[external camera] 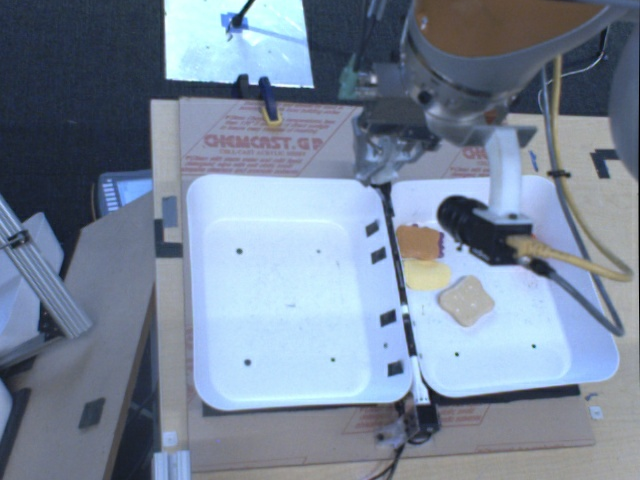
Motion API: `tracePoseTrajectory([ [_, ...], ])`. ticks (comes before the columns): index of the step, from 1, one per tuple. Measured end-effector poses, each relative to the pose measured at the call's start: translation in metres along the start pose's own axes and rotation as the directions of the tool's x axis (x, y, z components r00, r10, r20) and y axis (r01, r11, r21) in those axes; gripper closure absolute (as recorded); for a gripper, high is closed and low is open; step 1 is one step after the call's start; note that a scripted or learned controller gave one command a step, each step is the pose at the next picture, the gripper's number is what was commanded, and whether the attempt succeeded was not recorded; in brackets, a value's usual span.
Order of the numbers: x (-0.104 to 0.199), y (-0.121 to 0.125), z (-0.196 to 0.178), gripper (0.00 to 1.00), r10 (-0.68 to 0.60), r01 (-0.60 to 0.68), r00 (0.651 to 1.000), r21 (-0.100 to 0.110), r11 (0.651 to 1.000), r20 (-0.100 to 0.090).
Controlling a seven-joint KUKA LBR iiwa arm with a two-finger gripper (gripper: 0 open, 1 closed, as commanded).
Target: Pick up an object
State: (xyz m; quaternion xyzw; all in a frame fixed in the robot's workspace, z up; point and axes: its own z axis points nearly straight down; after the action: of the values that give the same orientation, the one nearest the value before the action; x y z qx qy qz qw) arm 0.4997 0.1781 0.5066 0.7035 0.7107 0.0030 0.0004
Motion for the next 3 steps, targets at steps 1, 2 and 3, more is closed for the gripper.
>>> tracePoseTrajectory([
  [1, 0.058, 0.055, -0.017, 1.00, 0.001, -0.001, 1.000, 0.000, 1.000, 0.001],
  [2, 0.056, 0.061, -0.029, 1.00, 0.004, -0.004, 1.000, 0.001, 1.000, 0.002],
  [3, 0.055, 0.077, -0.028, 1.00, 0.009, -0.009, 1.000, 0.002, 1.000, 0.003],
])
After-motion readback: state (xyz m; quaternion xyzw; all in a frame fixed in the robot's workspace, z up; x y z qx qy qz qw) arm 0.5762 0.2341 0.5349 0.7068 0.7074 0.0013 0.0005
